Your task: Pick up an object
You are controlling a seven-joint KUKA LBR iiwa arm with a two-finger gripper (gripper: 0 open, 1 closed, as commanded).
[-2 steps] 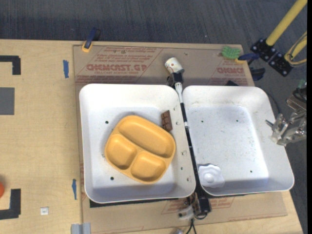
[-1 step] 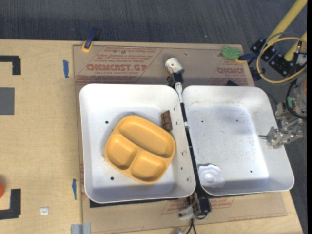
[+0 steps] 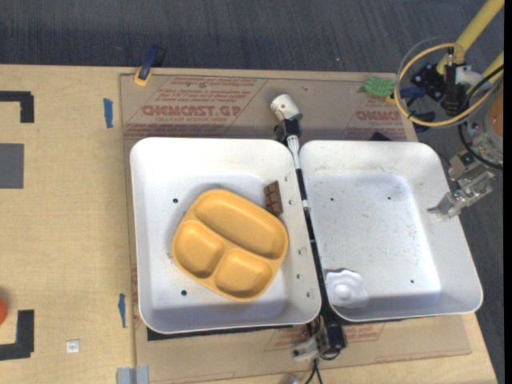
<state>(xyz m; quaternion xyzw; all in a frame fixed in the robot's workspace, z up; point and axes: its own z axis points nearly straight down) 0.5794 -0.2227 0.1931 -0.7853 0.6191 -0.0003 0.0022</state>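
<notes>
Objects to pick from lie in both bins, and none has been picked up yet. A big yellow plastic plate with three hollows [image 3: 230, 242] lies flat in the left white bin [image 3: 152, 214], tilted a bit on the slant, with a small brown block [image 3: 274, 198] just beside its upper right edge, close to the wall between the bins. In the right white bin [image 3: 424, 214] a small white lumpy thing [image 3: 346, 287] sits in the near left corner, right up against the walls. The metal two-finger gripper [image 3: 462, 194] hangs at the right edge of the right bin, over its rim, and nothing is between its fingers (whether they are spread or pinched is too small to tell). So the whole job is left: go over a thing, go down, grab, lift. The middle of the right bin is wide and bare, so there is lots of room to move there. The white thing looks tricky because the corner walls crowd it. The plate has open floor around most of it, but its near edge comes close to the bin's front wall.
</notes>
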